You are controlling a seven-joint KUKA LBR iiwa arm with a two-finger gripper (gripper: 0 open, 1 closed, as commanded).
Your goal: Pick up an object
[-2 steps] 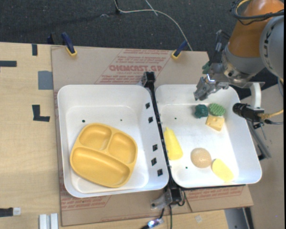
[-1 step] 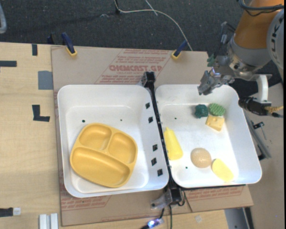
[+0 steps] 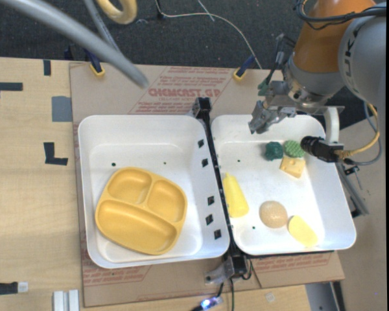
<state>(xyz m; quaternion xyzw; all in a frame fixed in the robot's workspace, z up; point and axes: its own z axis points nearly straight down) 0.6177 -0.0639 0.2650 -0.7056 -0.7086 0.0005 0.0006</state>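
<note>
dark green lumpy toy in right white bin, just below and right of claw. beside it: light green piece, yellow wedge. claw hovering, gripping nothing, opening unclear.

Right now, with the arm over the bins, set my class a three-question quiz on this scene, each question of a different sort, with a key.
1. True or false: the yellow divided tray lies in the left bin.
2. Multiple choice: which thing lies closest to the gripper? A) the beige egg-shaped object B) the dark green object C) the yellow divided tray
3. Fill in: the long yellow piece lies in the right bin against the ____ between the bins.

Key: 1 true; 2 B; 3 divider.
</note>
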